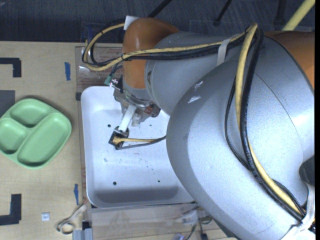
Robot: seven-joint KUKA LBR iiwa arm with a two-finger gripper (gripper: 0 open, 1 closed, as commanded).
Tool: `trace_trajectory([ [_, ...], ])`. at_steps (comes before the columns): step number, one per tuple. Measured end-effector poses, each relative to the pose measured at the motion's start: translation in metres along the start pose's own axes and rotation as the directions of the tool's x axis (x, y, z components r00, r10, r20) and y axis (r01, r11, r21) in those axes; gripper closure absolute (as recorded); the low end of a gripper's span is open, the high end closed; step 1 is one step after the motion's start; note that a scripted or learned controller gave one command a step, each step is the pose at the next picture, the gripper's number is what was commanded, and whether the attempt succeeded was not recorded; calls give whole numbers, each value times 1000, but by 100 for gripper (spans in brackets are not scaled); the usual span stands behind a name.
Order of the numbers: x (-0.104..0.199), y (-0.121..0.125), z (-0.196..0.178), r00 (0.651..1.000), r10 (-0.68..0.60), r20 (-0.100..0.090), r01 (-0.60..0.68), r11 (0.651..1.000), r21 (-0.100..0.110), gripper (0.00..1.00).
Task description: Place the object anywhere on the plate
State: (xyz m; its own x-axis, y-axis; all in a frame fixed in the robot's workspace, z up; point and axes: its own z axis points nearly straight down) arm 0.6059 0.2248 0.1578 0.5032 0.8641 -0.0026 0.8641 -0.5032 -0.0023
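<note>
Over the white bin (pixel 100 184) my grey arm (pixel 225 134) sprawled so broadly that it hid the bin's right side. That was the main risk as I judged it: a carry toward the green plate (pixel 45 139), which sat well apart on the bench (pixel 45 69) to the left, could fail because nothing was truly gripped. My gripper (pixel 140 110) hung low over the bin floor near its far edge; whether it was spread or closed I could not tell. Nor could I tell where the object lay or how it looked; tiny dark specks (pixel 115 183) dotted the floor.
</note>
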Motion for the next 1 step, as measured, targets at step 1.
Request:
trace_trajectory([
  [1, 1, -1, 0, 1000, -1, 0, 1, 1000, 0, 0],
])
